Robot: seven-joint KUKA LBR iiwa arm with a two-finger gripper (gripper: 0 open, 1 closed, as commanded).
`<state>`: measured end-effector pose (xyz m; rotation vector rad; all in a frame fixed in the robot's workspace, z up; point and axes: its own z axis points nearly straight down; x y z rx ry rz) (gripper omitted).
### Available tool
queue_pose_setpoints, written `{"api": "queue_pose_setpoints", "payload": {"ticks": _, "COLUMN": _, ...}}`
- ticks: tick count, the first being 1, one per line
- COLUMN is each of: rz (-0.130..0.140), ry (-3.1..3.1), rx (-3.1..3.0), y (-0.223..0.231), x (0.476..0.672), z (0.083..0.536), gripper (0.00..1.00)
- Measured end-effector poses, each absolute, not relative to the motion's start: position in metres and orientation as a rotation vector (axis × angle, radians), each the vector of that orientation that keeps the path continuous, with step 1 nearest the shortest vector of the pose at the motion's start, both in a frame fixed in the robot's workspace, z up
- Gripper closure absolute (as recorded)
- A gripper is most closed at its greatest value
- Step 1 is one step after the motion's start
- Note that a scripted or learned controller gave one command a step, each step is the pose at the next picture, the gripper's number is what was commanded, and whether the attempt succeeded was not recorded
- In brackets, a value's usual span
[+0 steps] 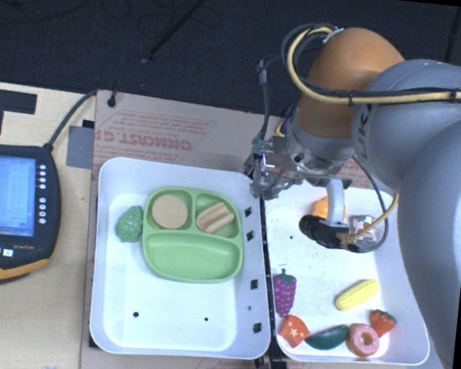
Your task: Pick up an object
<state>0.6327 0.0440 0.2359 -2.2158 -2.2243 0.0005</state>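
Note:
My gripper (266, 178) hangs over the top of the divider between the two white bins, at the upper left corner of the right bin (406, 274). Nothing shows held in it. Lower in that bin lie purple grapes (283, 292), a yellow corn cob (357, 294), a red strawberry (382, 322), a pink donut (362, 340), a dark green vegetable (327, 338) and a red pepper (293, 331). An orange piece (320, 206) peeks out just right of the gripper, partly hidden by the wrist.
The left bin (111, 290) holds a green divided plate (191, 254) with a round biscuit (169, 211) and a bread piece (215, 217), and a green broccoli (130, 223) beside it. A control tablet (1, 203) lies left of the bins.

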Motion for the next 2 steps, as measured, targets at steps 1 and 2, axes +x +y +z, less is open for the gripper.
{"api": "queue_pose_setpoints", "payload": {"ticks": 1, "rz": 0.007, "ry": -2.221, "rx": -2.217, "y": 0.047, "x": 0.625, "z": 0.220, "gripper": 1.00}}
{"api": "queue_pose_setpoints", "payload": {"ticks": 2, "rz": 0.002, "ry": -2.227, "rx": -2.216, "y": 0.050, "x": 0.643, "z": 0.225, "gripper": 1.00}}
